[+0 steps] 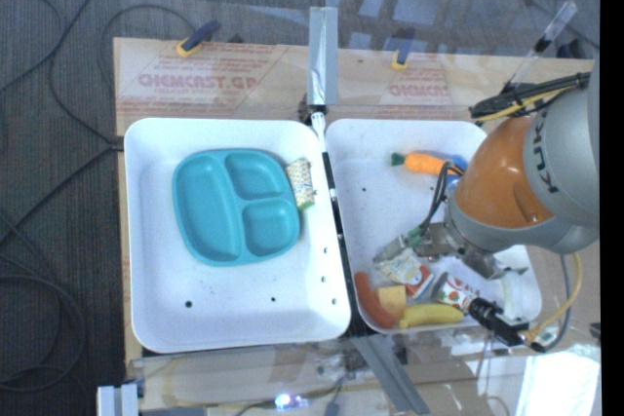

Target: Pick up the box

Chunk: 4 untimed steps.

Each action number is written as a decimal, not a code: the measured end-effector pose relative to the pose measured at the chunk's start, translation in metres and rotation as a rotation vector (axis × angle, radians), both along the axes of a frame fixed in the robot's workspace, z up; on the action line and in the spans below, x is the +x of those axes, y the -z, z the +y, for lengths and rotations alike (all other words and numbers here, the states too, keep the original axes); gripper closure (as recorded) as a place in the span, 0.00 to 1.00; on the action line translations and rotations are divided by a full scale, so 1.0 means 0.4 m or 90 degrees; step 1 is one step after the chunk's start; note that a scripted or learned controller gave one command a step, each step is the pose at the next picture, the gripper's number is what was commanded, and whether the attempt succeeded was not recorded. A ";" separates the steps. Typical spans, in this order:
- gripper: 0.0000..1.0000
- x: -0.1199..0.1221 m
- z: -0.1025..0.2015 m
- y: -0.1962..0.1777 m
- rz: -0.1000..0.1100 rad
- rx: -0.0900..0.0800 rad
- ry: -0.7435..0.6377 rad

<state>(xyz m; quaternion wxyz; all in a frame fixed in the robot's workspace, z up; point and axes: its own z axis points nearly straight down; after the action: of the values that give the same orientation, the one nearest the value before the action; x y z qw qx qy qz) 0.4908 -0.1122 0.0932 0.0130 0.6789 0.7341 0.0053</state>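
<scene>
White plastic forms the two shallow bins that are set side by side on the bench (pixel 195 83), and the right bin (pixel 390 146) is taken as the landmark. Against its near wall a heap of toy food has been gathered: a red piece (pixel 370 299), a yellow block (pixel 392 297) and a banana (pixel 431 315) lie touching one another there. The box (pixel 458 287), a small red-and-white carton by the look of it, is seen among them, just inside the near wall and partly under the arm, lying flat; which item is truly the box is a judgement only. A carrot (pixel 424 163) is left well apart, near the far wall of the right bin.

The pincer (pixel 421 244) is lowered into the right bin, over the heap, beside crumpled silvery wrapping (pixel 395 253). It is presumably placed there because the box lies close by. Whether it is released or clenched cannot be told, as it is masked by the arm's orange band (pixel 497 180).

Beyond the right bin's left wall, in the left bin (pixel 146 307), a blue divided plate (pixel 237 207) rests with a corn cob (pixel 300 180) touching its edge.
</scene>
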 end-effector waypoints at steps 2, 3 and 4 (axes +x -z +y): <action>0.00 -0.002 0.019 0.001 0.001 -0.001 -0.043; 0.00 -0.017 -0.036 -0.231 0.018 0.004 -0.128; 0.00 -0.005 0.003 0.003 0.009 0.000 -0.164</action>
<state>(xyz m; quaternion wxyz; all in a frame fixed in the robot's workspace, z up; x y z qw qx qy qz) 0.4889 -0.1109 0.0919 0.0075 0.5787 0.8155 0.0023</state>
